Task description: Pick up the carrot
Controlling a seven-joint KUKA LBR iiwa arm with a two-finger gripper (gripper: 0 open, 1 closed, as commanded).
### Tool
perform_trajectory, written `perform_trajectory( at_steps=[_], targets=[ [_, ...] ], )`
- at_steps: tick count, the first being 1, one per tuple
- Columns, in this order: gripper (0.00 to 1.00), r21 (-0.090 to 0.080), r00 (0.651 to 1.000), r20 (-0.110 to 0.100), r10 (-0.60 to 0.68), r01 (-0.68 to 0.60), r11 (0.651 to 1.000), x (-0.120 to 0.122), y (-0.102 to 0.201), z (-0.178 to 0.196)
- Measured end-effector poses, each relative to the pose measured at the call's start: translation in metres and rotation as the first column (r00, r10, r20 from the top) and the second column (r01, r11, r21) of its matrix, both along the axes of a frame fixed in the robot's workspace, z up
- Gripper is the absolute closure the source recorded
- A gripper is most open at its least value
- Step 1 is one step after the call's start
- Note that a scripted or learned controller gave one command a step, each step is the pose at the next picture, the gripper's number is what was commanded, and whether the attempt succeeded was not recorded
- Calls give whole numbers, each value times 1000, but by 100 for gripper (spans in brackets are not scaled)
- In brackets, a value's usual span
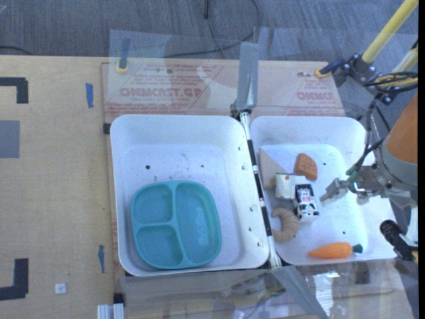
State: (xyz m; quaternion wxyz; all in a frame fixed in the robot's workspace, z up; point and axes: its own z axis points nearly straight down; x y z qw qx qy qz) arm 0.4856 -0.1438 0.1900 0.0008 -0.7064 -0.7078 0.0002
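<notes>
**Carrot waiting at 5 o'clock of the rt bin, not yet picked**

From my desk: the carrot (330, 250) lies flat near the front wall of the right bin (355, 128), approx 5 o'clock in that bin, long axis running 9-to-3, green stub toward 3. Nothing touches it; the tan croissant-like toy (287, 223) sits near, toward 10 o'clock of it.

The gripper (340, 189) hovers above the bin floor at approx 12 o'clock from the carrot, well apart, w/ nothing between its fingers. Whether they're spread or closed I can't tell from this angle.

Handling guess: looks like a small plastic or rubber toy, so light, prob. smooth and a bit slippery, tapered. I'd grab across the thick mid-body, jaws at right angles to the long axis, away from the narrow tip.

Other bits: orange-brown ridged toy (306, 166), white block (285, 185), black-and-white cow-print carton (305, 202). The left bin (172, 128) holds a teal three-section plate (176, 225), matte plastic, rounded corners.
</notes>
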Motion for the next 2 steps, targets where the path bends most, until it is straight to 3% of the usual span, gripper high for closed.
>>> perform_trajectory(
  at_steps=[1,2],
  targets=[
    [0,-1,998,3,-64,64,998,-1,-28,-84],
    [0,-1,972,2,-233,233,972,24,8,-92]
  ],
)
